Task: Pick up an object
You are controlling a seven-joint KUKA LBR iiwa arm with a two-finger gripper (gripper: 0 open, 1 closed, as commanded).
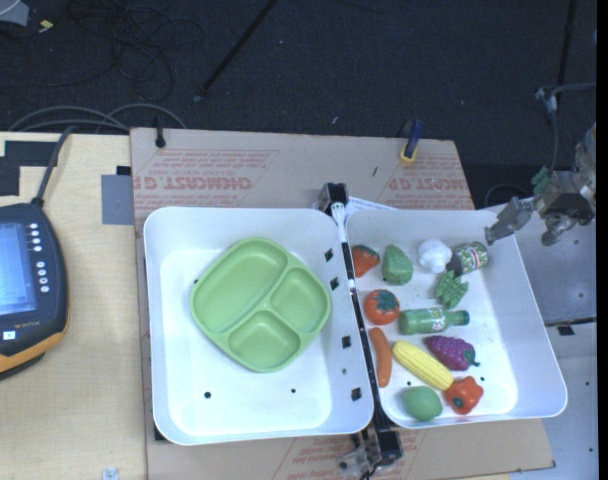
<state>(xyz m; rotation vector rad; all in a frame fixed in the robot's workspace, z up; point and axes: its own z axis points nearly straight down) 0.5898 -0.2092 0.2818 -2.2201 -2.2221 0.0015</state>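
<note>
The right bin (529, 298) holds several toy foods: a white garlic bulb (434, 256), a small can (471, 258), a green pepper (397, 265), a tomato (381, 306), a green bottle (434, 319), purple grapes (451, 350), a corn cob (422, 365), a carrot (381, 356), a lime (421, 403) and a red pepper (464, 395). My gripper (529, 226) hangs over the bin's far right corner, just right of the can. Its fingers are spread open, and nothing sits between them.
The left bin (169, 368) carries a green divided plate (262, 303). A black divider (352, 308) runs between the bins. A teach pendant (14, 278) lies on the bench at far left. Cardboard (234, 173) lies under both bins.
</note>
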